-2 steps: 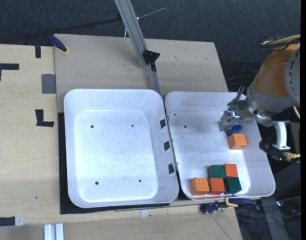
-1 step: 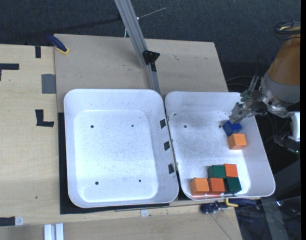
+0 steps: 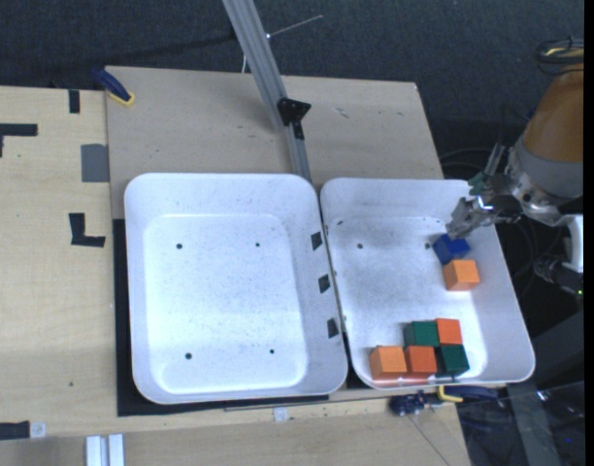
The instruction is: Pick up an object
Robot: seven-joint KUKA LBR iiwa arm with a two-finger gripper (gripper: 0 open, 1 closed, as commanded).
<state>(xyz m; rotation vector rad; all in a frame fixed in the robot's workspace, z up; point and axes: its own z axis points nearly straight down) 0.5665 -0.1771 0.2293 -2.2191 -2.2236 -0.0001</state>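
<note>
We are reaching in over the right bin [image 3: 501, 352], with our hand [image 3: 462, 219] hanging just above the blue block [image 3: 449, 249], likely lining up a grasp on it. We cannot tell whether the hand is released or clenched, and nothing is showing between its tips. An orange block [image 3: 461, 275] is lying just beyond the blue one, and a cluster of orange and green blocks [image 3: 423, 349] is sitting farther off.

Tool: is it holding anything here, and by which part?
Cannot be told. The tool sits just above the blue block in the right bin; no block is visibly gripped.
</note>
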